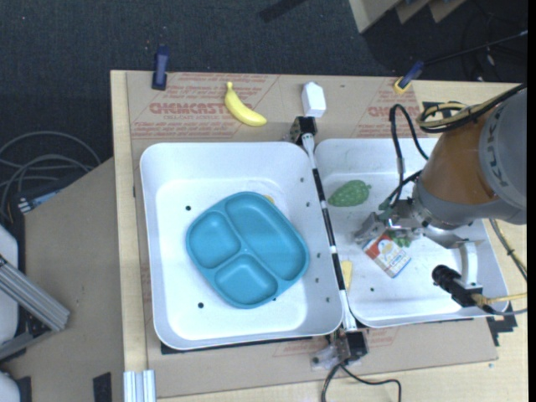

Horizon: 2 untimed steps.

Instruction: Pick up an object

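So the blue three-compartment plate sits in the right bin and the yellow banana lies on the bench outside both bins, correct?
Not quite. The camera view shows the blue three-compartment plate in the left white bin, not the right one. The yellow banana does lie on the bench, outside both bins.
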Motion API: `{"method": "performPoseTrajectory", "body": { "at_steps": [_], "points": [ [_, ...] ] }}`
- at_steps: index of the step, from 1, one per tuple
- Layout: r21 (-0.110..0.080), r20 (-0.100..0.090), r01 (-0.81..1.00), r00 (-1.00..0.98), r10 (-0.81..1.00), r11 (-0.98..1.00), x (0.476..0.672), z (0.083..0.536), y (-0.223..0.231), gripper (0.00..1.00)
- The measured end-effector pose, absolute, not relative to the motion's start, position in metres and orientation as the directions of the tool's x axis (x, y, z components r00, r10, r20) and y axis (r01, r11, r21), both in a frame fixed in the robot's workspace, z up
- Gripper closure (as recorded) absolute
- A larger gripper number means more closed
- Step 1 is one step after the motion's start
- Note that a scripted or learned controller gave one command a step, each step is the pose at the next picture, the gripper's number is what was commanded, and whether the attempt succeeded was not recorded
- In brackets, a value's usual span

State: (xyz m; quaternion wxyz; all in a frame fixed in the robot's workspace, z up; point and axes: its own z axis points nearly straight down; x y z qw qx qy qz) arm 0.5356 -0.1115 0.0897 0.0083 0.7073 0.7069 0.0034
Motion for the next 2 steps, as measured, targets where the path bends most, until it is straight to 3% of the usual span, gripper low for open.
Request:
{"method": "performPoseTrajectory", "body": {
  "at_steps": [1,2],
  "points": [
    [0.020,-0.011,1.000,0.002,1.000,-0.002,0.5364,0.1004,-0.1133,1.00],
    [0.020,-0.011,1.000,0.002,1.000,-0.002,0.5362,0.1002,-0.1133,0.00]
  ]
}}
